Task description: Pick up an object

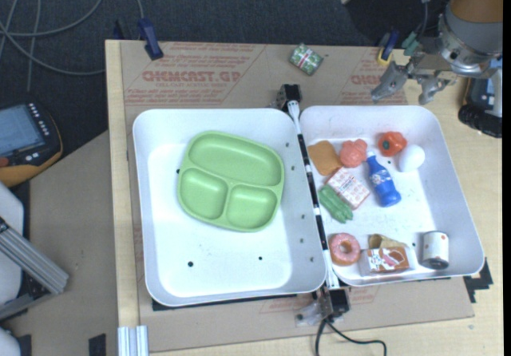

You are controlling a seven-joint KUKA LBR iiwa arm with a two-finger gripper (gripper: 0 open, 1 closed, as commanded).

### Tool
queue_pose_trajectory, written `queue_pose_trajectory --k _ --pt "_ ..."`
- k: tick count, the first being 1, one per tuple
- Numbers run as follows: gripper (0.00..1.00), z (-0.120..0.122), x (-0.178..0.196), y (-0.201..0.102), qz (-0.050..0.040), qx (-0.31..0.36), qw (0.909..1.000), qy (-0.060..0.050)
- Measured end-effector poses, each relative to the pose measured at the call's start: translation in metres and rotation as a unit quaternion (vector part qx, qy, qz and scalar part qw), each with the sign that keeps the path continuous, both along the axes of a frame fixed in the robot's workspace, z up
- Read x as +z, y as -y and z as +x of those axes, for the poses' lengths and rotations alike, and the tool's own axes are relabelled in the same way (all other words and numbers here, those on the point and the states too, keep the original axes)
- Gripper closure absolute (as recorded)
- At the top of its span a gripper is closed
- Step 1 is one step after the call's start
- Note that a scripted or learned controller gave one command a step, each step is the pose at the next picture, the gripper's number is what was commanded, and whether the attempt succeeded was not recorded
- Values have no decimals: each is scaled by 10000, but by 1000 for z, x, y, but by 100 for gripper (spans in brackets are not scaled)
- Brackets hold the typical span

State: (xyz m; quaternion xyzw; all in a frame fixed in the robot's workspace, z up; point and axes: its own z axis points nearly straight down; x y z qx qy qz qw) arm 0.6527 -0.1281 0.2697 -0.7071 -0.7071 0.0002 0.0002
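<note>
The left bin (160, 267) held a green three-compartment plate (231, 180), lying flat near its middle. The right bin (455, 195) held the candidate objects, clustered together: an orange-brown wedge (324, 157), a green piece (335, 204), a pink-and-white packet (349, 187), a pink lump (353, 153), a doughnut (345, 249), a small carton (385, 259), a blue bottle (382, 180), a red tomato-like piece (391, 143), a white ball (412, 158) and a small can (434, 248) lying on its side.

The blue bottle was judged the likeliest pick: light, stiff, probably smooth plastic, best taken across its body rather than its cap. Neighbours lay just beside it, so a clean approach looked tight.

The hand (409, 87) hung above the table (239, 75) beyond the right bin's far rim, its fingers (386, 86) spread and pinching nothing.

The table was brown printed board, clamped at its far edge, bearing a small green wrapped item (306, 58). Dark carpet and loose cables lay beyond.
</note>
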Motion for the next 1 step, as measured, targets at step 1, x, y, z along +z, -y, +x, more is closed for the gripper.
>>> queue_pose_trajectory --k 1 --pt "0 2 -121 14 5 -6 10000 -15"
